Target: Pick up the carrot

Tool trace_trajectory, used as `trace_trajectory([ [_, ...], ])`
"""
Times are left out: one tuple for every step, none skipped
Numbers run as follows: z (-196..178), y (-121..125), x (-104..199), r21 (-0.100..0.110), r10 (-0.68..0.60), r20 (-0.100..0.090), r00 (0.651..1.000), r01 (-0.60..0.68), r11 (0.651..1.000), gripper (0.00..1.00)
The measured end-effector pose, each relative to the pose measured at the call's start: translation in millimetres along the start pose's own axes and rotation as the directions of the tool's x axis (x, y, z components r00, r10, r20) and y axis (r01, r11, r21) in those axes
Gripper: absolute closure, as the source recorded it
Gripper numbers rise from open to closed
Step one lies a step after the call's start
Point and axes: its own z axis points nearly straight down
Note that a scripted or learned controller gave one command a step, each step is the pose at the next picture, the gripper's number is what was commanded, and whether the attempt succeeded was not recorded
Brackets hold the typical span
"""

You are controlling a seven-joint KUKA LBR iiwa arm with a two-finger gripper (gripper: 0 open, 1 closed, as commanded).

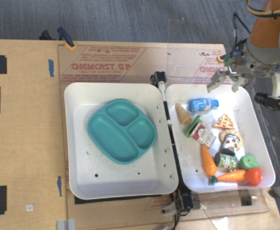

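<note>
Carrot: two carrot-like pieces lie in the right bin (264, 143), so the target is ambiguous. One carrot (207, 160) lies lengthwise just left of the green can (226, 160); the second carrot (230, 177) lies crosswise below that can, its thick end beside the red tomato (254, 176).
Neighbours: the green apple (248, 162) is just right of the can (a crowded corner).
Step in hand: approach, by my judgement; nothing is grasped and both carrots rest on the bin floor.
Next move calls for: travel from the bin's far rim toward its near corner, then a descent with the fingers set across the chosen carrot's narrow width, clear of the can.
Gripper: the gripper (224, 82) hangs over the far rim of the right bin, above the blue bottle (202, 104), well apart from both carrots. Its two fingers are spread and hold nothing.
Arm pose: the arm enters from beyond the bin's right side, orange band above the wrist, wrist pointing down toward the worktop.
Left bin (77, 128): holds the teal divided plate (122, 131).
</note>
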Motion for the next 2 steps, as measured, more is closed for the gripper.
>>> trace_trajectory([
  [-39,-51,35,-0.002,-0.112,0.001,0.994,0.112,0.994,0.0],
  [76,-109,51,0.007,-0.224,-0.003,0.975,0.224,0.975,0.0],
])
